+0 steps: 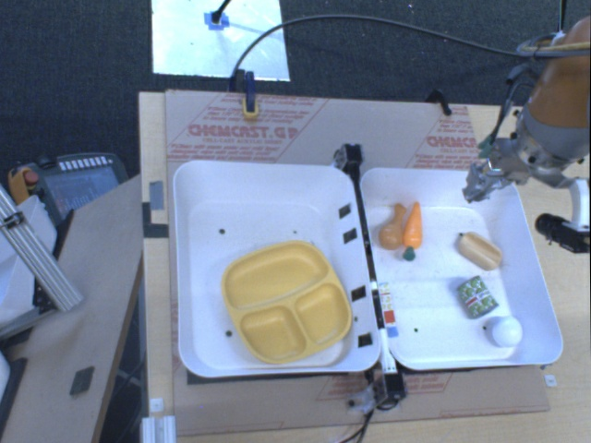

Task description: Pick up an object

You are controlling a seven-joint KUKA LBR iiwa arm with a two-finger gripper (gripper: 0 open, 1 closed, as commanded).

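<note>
The right bin holds an orange carrot lying against a tan chicken-leg shape, a tan bread roll, a small green and white carton and a white ball. My gripper hangs over the bin's far right corner, above and right of the carrot and up from the roll. Nothing shows between its fingers.
A yellow divided tray lies in the left bin. A black divider with clips runs between the bins. A silver panel and cable lie behind the bench, and a teach pendant sits at left.
</note>
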